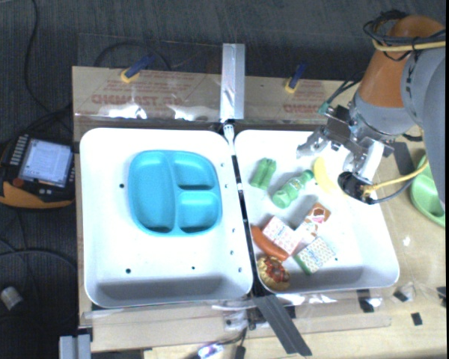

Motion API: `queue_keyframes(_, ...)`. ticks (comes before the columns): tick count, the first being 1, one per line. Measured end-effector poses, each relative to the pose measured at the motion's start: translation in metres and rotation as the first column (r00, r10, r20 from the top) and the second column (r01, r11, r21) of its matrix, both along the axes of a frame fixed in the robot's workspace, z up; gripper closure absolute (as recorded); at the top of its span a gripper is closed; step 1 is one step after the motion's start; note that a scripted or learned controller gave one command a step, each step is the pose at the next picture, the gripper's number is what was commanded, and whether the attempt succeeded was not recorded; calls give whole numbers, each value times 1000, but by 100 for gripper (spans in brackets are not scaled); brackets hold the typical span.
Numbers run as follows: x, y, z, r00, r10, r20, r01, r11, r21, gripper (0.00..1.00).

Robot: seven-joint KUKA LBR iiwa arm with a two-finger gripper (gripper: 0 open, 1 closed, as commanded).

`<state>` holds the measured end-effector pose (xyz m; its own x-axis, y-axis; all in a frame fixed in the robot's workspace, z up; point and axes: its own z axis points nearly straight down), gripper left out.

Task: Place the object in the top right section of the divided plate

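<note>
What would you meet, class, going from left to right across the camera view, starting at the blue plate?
Blue divided plate → green pepper → green bottle → yellow banana → gripper.

The arm [404, 66] is cut off by the right edge, so its upper part is out of view. The gripper [337, 149] covers most of a yellow object [321, 175] in the right bin [382, 264]. A green thing [430, 193] on the surface is cut by the right edge. The packets' [299, 241] print is too small to read. The carrot [268, 244] lies partly under one packet.
</note>
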<state>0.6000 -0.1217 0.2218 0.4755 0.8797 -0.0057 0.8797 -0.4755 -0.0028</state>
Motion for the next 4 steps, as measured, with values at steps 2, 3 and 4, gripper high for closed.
queue_keyframes(2, 68, -88, -17, 992, -129, 1, 129, 992, -1, 0)
queue_keyframes(3, 68, -93, 21, 1000, -14, 2, 14, 1000, -1, 0)
queue_keyframes(4, 68, -95, 76, 993, -122, 2, 122, 993, 1, 0)
